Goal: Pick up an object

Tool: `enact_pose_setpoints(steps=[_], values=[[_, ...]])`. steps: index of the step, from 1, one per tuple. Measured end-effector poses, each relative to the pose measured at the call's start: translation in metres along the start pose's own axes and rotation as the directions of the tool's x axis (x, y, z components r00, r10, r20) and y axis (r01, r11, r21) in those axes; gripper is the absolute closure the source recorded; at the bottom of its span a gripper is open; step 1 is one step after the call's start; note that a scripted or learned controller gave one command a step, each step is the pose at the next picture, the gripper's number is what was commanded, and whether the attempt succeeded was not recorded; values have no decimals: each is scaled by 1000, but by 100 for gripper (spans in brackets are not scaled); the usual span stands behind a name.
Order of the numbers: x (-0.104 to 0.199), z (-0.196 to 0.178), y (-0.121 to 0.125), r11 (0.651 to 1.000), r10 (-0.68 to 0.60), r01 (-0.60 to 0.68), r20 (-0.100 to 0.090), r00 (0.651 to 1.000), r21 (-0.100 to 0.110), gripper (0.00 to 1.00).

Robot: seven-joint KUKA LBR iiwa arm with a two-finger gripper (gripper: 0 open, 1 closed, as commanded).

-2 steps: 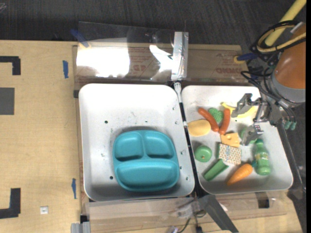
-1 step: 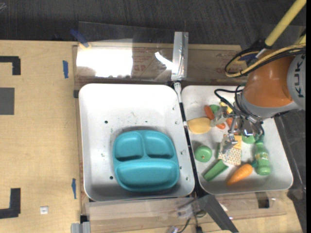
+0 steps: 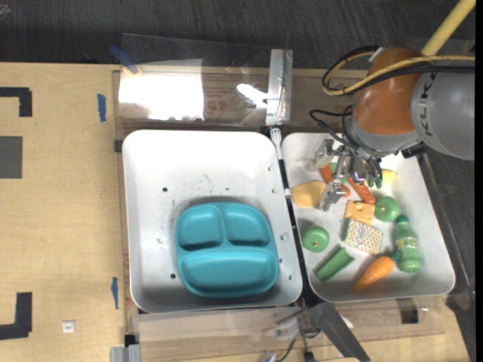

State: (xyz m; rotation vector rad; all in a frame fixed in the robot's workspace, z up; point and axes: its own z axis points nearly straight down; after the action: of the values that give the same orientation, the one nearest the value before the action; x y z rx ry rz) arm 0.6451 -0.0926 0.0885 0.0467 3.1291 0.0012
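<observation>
The gripper (image 3: 343, 181) is seen low in the right bin (image 3: 438, 259), finger state untellable, nothing visibly held, toys (image 3: 362, 236) heaped from its 9 to 5 o'clock; the reach is judged underway, a closing grasp needed next.

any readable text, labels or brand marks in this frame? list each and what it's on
"KU": partial dark lettering on the grey arm housing at the right edge; the rest is cut off.
Patterned card in the right bin: print too small to read.
Brown panel under the clear sheet behind the left bin: faint reddish print, blurred, unreadable.
Teal divided tray: no markings visible.
</observation>
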Motion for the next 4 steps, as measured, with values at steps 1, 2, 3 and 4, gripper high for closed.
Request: enact_pose_setpoints(steps=[1, 2, 3, 4], values=[[32, -1, 0, 978, 208, -208, -2, 978, 1, 0], [76, -2, -25, 978, 208, -208, 0, 978, 2, 0], [11, 0, -1, 987, 159, -159, -1, 987, 2, 0], [23, 0, -76, 995, 97, -97, -1, 995, 5, 0]])
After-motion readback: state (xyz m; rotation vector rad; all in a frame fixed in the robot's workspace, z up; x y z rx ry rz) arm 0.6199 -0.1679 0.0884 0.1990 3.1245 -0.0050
